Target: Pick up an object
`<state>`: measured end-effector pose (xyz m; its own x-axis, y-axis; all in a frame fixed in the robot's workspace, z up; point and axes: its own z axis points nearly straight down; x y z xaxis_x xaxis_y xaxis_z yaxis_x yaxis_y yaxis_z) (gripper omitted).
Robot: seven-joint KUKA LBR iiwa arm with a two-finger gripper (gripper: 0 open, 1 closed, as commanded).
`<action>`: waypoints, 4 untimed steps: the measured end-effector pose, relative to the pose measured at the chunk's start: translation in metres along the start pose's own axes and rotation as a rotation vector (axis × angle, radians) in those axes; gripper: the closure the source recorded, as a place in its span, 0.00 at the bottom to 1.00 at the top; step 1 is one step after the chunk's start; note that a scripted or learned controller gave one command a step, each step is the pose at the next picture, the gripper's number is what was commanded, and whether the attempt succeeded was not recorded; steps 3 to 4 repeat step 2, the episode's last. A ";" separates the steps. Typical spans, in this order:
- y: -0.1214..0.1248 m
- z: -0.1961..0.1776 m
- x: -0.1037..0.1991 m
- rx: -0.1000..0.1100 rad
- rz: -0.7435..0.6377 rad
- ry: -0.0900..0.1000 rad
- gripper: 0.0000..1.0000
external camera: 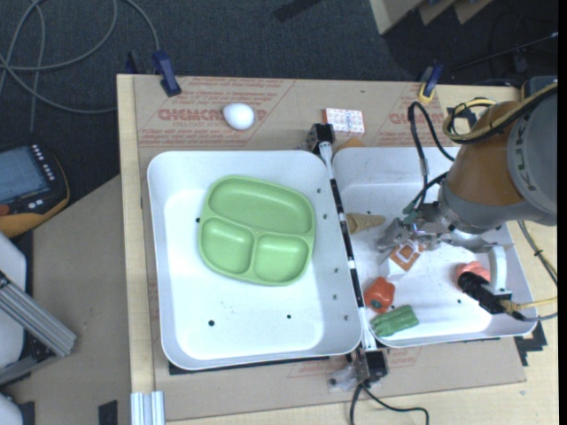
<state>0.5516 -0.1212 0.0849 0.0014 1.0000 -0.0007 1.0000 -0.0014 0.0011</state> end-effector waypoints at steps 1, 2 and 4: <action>0.001 -0.010 0.000 -0.003 0.000 -0.001 1.00; 0.092 -0.101 0.040 -0.002 -0.003 0.001 1.00; 0.092 -0.101 0.040 -0.002 -0.003 0.001 1.00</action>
